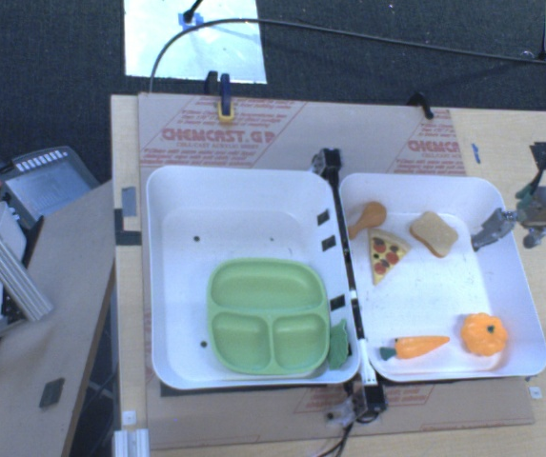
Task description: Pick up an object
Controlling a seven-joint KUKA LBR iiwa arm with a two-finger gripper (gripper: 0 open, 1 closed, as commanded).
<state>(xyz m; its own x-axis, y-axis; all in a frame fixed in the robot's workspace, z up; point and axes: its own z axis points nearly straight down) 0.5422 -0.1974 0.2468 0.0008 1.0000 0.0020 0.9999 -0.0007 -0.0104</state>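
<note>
Nothing was lifted yet: pizza slice (386,254), bread (434,233) and carrot (419,347) all lay in the right bin (518,284). We could not tell the gripper's (497,227) opening; it hung at the bin's right rim, nothing visibly held.

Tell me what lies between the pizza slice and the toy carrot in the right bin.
Nothing: in the camera view, only bare white bin floor separates the pizza slice from the toy carrot.

My left bin (172,198) holds a divided plate (268,314) toward the frame's bottom. In my right bin (511,255), drumstick (365,219), pizza slice (385,254) and bread (434,233) sit upper; carrot (417,347) and pumpkin (483,334) lower.
</note>
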